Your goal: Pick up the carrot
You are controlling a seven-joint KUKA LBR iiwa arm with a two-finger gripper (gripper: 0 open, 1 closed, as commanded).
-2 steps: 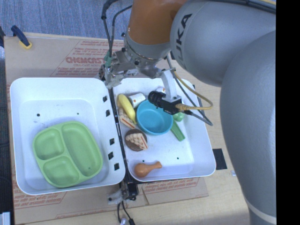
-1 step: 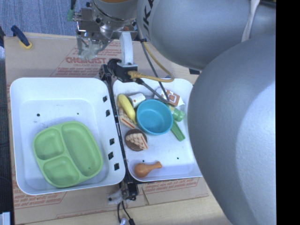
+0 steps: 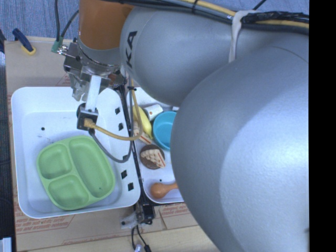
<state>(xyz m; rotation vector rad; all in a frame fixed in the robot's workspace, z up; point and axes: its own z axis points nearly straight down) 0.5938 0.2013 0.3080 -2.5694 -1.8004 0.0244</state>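
An orange, rounded object (image 3: 164, 189), possibly the carrot, lies at the near edge of the right bin (image 3: 157, 199). The arm's grey body hides its right end. My gripper (image 3: 79, 90) hangs over the far rim of the left bin (image 3: 21, 140), well to the left of the orange object and apart from it. Nothing shows in the gripper's grasp. The arm covers most of the right bin.
A green divided plate (image 3: 76, 172) lies in the near half of the left bin. In the visible strip of the right bin are a blue cup (image 3: 163, 130), a yellow banana-like item (image 3: 142, 121) and a brown and white piece (image 3: 152, 157). A blue-handled tool (image 3: 23, 41) lies on the bench at far left.
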